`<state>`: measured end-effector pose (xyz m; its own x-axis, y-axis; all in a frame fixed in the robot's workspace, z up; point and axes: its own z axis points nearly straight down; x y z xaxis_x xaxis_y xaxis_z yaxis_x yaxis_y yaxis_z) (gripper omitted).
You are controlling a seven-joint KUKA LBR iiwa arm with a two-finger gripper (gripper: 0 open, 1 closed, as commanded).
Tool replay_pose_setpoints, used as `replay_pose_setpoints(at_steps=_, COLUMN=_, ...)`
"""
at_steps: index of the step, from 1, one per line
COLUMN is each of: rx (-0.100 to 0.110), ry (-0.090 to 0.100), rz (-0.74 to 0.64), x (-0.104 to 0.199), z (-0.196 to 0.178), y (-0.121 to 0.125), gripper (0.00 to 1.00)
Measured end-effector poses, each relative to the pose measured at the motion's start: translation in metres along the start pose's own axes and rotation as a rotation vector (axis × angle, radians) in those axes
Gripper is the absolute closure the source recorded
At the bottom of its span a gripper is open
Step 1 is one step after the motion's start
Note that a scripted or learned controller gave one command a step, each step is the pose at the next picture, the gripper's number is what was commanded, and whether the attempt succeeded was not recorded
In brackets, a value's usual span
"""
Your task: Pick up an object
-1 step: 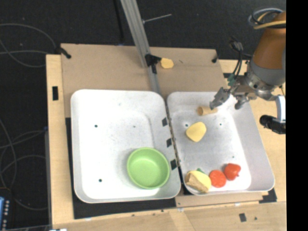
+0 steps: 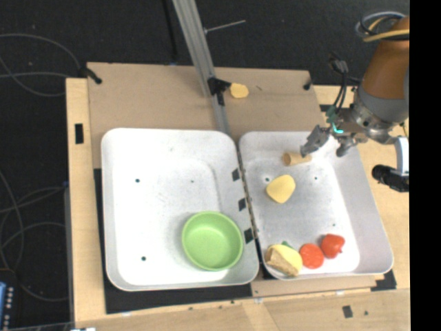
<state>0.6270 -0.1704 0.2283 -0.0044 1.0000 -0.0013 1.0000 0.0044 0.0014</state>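
Observation:
My gripper (image 2: 328,145) hangs over the far right part of the right bin (image 2: 358,205), open, with nothing between its fingers. Just to the left of its left finger lies a small tan block (image 2: 296,158) at the bin's far edge. A yellow lemon-like piece (image 2: 280,188) rests in the middle of the same bin. Along the near edge sit a yellow and tan piece (image 2: 284,258) and two red tomato-like pieces (image 2: 311,256) (image 2: 333,245).
A green bowl (image 2: 212,240) stands in the near right corner of the left bin (image 2: 145,185). A metal pole (image 2: 196,40) rises behind the bins, with a small yellow piece (image 2: 239,90) on the bench beside its foot.

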Motion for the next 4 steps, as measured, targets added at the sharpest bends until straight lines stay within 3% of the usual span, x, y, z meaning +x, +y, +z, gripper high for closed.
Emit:
replay_pose_setpoints(at_steps=2, rx=0.006, ry=-0.001, rz=0.005, x=-0.001, z=0.106, y=-0.001, gripper=0.0)
replay_pose_setpoints(at_steps=3, rx=0.003, ry=-0.002, rz=0.007, x=-0.003, z=0.128, y=-0.001, gripper=0.0)
replay_pose_setpoints(at_steps=4, rx=-0.002, ry=-0.002, rz=0.008, x=-0.004, z=0.115, y=0.001, gripper=1.0)
